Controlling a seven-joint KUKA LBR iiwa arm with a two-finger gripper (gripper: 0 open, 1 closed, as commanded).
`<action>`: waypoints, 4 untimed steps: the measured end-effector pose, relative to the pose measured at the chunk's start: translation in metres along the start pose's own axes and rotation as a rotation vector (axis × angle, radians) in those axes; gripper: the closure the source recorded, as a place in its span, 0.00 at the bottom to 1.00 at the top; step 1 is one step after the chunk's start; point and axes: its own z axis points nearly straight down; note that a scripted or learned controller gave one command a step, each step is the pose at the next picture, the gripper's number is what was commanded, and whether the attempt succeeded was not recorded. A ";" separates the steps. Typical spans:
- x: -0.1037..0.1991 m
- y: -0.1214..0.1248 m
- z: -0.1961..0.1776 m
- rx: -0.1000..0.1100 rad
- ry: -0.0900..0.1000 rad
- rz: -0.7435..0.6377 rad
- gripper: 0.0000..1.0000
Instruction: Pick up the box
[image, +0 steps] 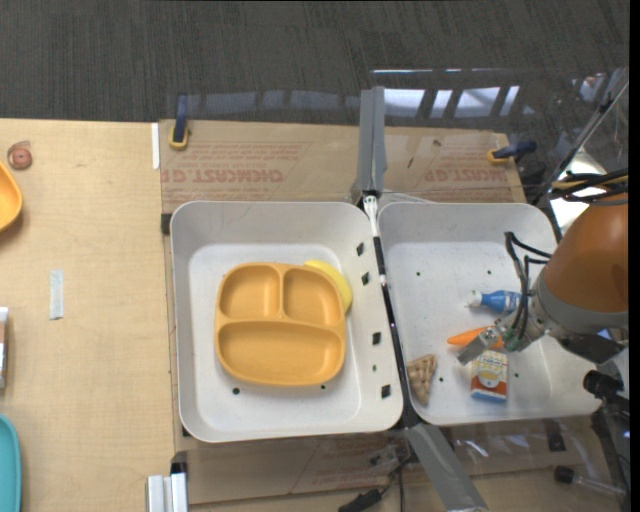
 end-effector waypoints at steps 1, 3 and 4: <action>0.003 0.001 0.000 0.003 -0.004 -0.062 0.00; -0.001 0.000 -0.010 0.001 -0.008 -0.066 1.00; -0.001 0.000 -0.010 0.001 -0.008 -0.066 0.00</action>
